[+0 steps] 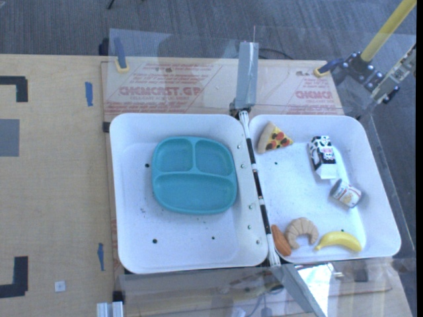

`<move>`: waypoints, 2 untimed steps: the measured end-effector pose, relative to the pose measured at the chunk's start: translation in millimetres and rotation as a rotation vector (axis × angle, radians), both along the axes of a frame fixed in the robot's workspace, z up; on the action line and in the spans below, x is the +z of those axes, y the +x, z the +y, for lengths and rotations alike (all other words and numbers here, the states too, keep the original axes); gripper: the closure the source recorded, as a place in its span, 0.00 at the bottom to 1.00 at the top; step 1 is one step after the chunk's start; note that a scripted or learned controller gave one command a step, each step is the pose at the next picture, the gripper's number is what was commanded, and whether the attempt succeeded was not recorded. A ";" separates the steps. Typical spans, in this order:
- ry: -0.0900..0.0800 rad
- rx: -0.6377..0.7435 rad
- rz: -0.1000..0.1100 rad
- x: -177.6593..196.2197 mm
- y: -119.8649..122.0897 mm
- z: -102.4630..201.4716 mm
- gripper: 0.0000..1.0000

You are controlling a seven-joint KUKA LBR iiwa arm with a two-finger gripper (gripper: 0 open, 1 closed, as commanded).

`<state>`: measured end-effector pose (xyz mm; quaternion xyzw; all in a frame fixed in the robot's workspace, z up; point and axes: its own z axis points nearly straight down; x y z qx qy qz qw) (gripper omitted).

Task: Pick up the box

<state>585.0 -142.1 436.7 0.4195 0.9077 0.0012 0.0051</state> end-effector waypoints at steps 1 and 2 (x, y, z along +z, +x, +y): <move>0.000 0.186 0.004 -159.1 -70.2 2.8 1.00; 0.000 0.358 0.002 -328.6 -59.6 36.1 1.00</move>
